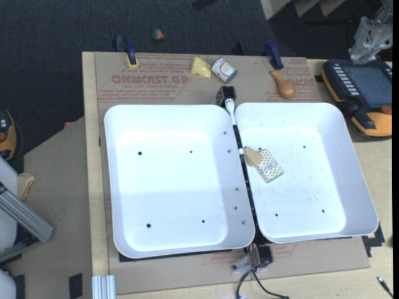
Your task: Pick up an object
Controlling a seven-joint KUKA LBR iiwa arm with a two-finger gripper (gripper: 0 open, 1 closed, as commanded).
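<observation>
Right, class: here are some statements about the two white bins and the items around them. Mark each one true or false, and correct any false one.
1. The patterned packet lies in the right bin. True.
2. The packet sits near the right bin's outer right wall. False: it lies near the divider between the bins.
3. A small boxed item lies on the board behind the bins. True.
4. The yellow piece lies inside the left bin. False: it lies on the board behind it.
</observation>
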